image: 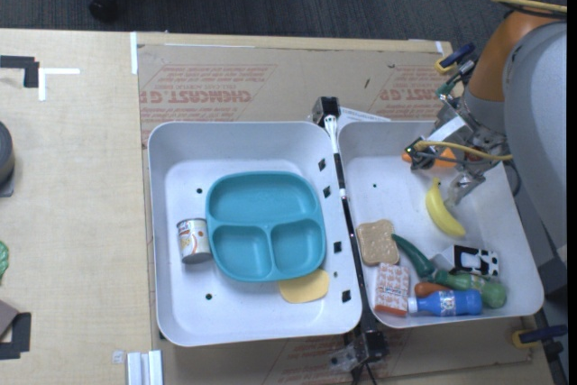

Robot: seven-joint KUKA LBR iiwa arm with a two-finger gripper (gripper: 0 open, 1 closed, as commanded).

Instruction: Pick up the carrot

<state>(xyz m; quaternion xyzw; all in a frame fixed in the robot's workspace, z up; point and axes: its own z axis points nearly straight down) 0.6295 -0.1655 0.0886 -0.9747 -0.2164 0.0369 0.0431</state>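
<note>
Carrot shows as a short orange piece just above the banana, near the upper edge of the right bin, and it sits right at the tip of the gripper. Whether the gripper is wide, narrow or closed on the carrot cannot be told, since wires and metal parts crowd that spot. The arm, grey with its orange band, stands above and to the right of the banana. Below and left of the banana lies a slice of bread, and straight below the banana a dark green vegetable stretches at a slant. Further below the banana are a red and white packet and a blue bottle lying on its side, with a small black and white thing below and to the banana's right. Well to the left of the banana, in the left bin, a teal tray with three compartments lies flat, a small can touching its far side from the banana and a flat yellow piece tucked under its lower edge.
</note>
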